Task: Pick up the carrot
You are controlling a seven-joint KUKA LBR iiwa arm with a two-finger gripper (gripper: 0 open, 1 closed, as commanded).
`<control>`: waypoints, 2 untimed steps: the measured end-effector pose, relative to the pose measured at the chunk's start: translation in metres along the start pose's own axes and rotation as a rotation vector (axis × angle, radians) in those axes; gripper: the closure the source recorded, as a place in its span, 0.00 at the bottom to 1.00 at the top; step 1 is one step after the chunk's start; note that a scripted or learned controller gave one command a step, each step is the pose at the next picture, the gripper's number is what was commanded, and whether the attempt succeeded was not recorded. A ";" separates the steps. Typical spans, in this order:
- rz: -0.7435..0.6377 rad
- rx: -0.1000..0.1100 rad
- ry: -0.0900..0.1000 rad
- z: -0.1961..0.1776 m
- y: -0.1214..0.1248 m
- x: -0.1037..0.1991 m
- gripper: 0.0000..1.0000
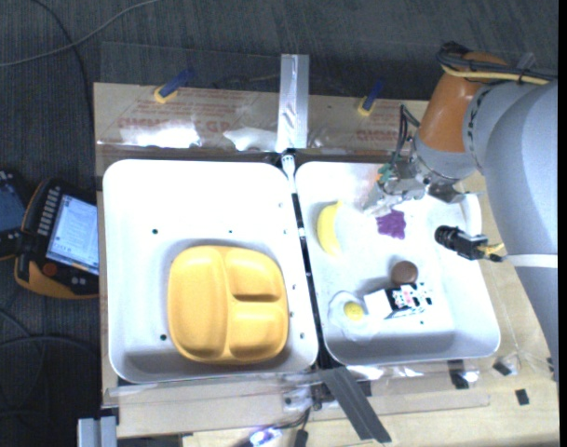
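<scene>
Carrot cannot be told apart with any certainty among the things in the right bin. That bin holds a yellow fruit by its left wall, a purple cluster, a brown round piece, a black-and-white box and a white cup. The gripper hangs over the bin's far edge, just above the purple cluster; whether it is wide or narrow cannot be told. The left bin holds a yellow divided tray.
</scene>
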State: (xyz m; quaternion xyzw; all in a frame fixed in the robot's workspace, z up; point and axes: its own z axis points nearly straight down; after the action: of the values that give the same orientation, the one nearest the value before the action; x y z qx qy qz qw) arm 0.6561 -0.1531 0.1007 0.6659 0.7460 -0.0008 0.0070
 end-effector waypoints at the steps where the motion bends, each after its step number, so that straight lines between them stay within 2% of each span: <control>1: 0.000 0.000 0.001 0.000 0.000 0.001 0.00; 2: -0.002 0.004 -0.003 -0.009 0.000 0.000 1.00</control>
State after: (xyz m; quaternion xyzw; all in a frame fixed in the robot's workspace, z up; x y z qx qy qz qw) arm 0.6558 -0.1526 0.1097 0.6653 0.7466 -0.0031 0.0067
